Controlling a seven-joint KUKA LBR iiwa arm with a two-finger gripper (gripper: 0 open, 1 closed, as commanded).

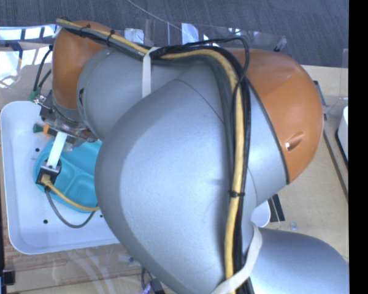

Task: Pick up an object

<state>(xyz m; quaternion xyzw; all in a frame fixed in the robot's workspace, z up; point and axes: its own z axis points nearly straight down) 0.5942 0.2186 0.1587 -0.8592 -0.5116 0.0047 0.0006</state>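
A robot arm [190, 182] of smooth, rounded grey casings, with glossy orange sections [282, 109] at the joints; a second orange shell [73, 54] sits at its far end. A bundle of black and yellow cables [236, 164] runs along the grey housing, bound by a white strap [146, 72] near the top and another white band [248, 259] lower down. A small pale mark shows on the larger orange shell. At the wrist end, a white bracket [55, 152] carries a yellow cable [67, 201] and a thin dark wire.
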